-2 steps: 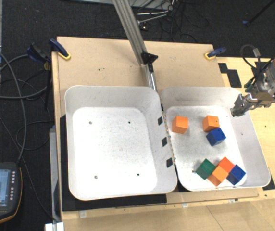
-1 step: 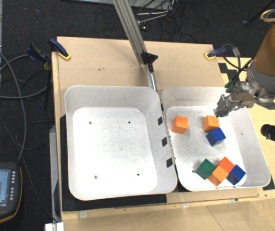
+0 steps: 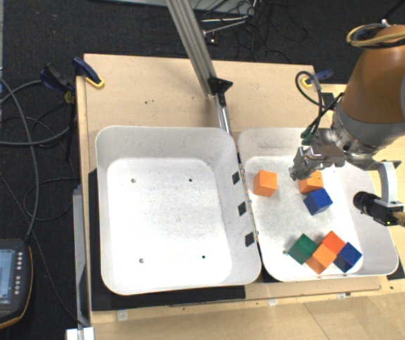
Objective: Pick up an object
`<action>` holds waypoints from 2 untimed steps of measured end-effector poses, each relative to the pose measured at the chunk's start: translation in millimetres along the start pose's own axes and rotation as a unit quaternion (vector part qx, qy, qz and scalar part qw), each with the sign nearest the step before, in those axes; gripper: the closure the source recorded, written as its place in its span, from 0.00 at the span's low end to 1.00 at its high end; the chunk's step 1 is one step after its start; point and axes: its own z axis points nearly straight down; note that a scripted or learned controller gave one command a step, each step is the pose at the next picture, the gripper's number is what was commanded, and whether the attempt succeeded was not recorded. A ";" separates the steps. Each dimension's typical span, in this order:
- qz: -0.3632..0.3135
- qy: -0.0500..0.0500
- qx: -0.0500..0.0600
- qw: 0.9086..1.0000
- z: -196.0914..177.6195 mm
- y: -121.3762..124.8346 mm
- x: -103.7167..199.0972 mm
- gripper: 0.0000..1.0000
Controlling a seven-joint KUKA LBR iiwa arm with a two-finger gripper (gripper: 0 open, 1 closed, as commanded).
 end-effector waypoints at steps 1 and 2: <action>0.000 0.000 0.000 1.000 14.5 -10.9 49.9 1.00; -0.001 0.000 -0.002 1.000 8.0 -11.9 105.6 1.00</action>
